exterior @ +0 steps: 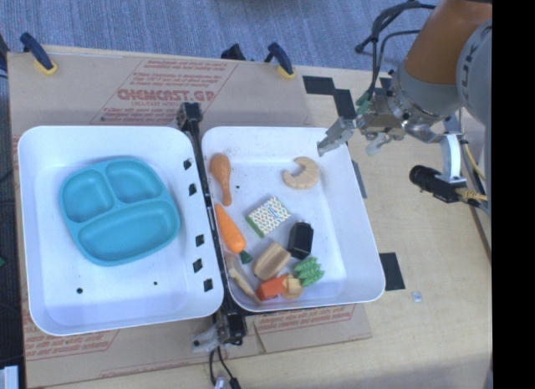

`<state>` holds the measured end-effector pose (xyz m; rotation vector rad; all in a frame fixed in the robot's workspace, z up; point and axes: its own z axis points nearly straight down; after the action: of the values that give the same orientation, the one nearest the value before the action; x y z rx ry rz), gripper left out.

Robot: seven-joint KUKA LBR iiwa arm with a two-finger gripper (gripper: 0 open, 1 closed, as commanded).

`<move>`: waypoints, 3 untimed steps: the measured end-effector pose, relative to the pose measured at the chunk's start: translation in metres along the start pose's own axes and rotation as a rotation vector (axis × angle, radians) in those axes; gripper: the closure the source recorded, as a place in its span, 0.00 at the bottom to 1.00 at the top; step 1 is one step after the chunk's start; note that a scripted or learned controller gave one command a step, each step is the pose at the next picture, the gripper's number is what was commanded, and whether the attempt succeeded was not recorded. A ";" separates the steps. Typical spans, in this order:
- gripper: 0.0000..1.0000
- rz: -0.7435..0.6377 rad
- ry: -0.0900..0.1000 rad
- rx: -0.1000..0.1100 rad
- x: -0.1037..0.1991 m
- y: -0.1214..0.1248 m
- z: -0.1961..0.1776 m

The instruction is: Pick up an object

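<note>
My gripper (353, 142) hangs over the far right corner of the right bin (355, 212); its fingers are spread open with nothing between them. In that bin lie a tan croissant (301, 173) just left of and below the gripper, a brown drumstick (221, 174), an orange carrot (230, 228), a green-and-white patterned block (267, 215), a small black block (300, 238), a brown bread piece (272, 259), a green broccoli piece (308, 272) and a red-orange piece (269, 289).
The left bin (33, 237) holds a blue divided plate (119, 208). A black divider with clips (199, 203) runs between the bins. Blue-and-yellow clamps (280, 58) hold the cardboard at the far edge. Bare bench lies right of the bins.
</note>
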<state>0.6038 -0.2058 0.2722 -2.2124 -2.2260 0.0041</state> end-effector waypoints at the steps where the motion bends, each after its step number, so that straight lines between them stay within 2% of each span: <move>1: 0.00 0.002 0.001 0.003 0.033 -0.032 0.117; 2: 0.00 -0.020 0.000 -0.002 0.033 0.049 0.116; 3: 0.00 -0.218 0.000 0.000 0.104 0.002 0.181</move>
<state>0.6048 -0.1016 0.0913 -1.9562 -2.4533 0.0034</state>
